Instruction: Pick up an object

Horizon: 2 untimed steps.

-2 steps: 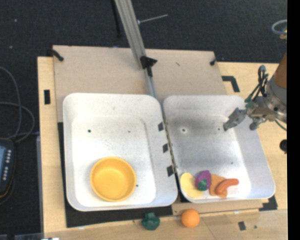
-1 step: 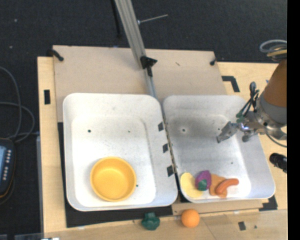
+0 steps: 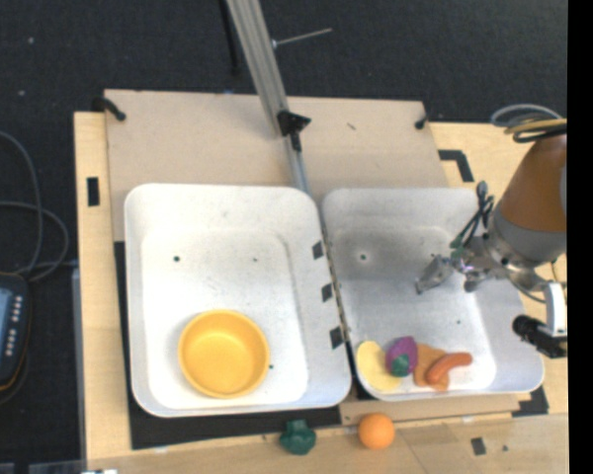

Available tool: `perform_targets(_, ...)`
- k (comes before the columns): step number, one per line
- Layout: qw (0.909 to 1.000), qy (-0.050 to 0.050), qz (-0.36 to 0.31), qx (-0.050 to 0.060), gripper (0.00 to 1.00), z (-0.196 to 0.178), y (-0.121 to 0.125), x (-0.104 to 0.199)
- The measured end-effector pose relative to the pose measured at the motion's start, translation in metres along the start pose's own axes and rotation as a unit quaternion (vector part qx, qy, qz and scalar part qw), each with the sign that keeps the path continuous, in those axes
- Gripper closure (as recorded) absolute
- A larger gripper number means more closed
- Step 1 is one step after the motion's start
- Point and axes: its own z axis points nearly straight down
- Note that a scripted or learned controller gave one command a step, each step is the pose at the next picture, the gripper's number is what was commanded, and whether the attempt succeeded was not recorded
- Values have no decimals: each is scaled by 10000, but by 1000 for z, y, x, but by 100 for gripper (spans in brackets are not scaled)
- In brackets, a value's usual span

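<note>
Two shallow white bins sit side by side on the bench, and reading from the left edge of the frame there is first a dark handheld screen unit [image 3: 0,329] at lower left, then the left bin [image 3: 178,215], which holds a yellow bowl [image 3: 223,353] in its lower half. Below the bins, on the bare bench near the bottom centre, lie a small green object [image 3: 297,437] and an orange ball [image 3: 376,431], both outside the bins. The right bin [image 3: 376,225] carries the likely pick: a cluster in its lower corner, with a pale yellow piece [image 3: 370,359], a purple-and-green toy [image 3: 401,355] touching it, and an orange carrot-like toy [image 3: 443,365] just beside that. These look like small plastic play foods, so probably light, stiff and somewhat slick; the carrot-like one seems the easiest target, best taken across its narrow middle, since its neighbours crowd one end. The gripper [image 3: 445,275] hangs above the right bin's middle, up and apart from the cluster, with the grey-and-orange arm behind it at the right edge. Its jaws are too small and blurred to judge, so I cannot tell how they stand; nothing is visibly between them.
</note>
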Motion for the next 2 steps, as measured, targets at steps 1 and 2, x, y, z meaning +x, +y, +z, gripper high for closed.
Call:
perform_targets(1,10000,-3,22,-44,100,-15,2,-1)
perform_targets(2,10000,-12,18,-58,100,-74,5,-12)
